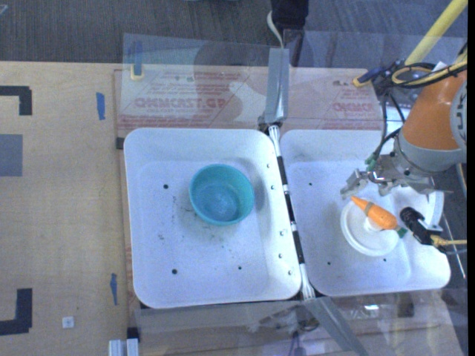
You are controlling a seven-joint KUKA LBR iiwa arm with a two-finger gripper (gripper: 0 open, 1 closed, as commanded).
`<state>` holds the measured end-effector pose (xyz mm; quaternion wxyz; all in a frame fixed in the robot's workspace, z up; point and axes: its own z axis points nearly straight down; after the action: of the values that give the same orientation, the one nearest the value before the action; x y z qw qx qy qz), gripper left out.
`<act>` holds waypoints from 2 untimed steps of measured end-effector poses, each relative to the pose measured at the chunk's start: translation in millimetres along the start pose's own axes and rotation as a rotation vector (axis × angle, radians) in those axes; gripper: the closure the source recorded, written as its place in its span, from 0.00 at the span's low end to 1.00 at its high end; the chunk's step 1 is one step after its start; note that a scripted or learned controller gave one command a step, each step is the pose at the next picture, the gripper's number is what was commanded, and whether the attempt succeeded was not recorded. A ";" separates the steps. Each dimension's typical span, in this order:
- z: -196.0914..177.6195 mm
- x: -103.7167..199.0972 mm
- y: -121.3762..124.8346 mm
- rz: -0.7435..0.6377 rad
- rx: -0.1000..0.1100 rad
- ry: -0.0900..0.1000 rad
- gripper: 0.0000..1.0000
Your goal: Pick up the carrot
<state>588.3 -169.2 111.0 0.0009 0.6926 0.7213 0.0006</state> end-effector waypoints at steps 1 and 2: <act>22.9 -13.6 -35.1 -0.147 -0.005 0.000 0.00; 22.2 2.0 -55.6 -0.290 -0.007 -0.002 0.00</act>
<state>532.7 -169.5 88.7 0.0041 0.5811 0.8138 0.0022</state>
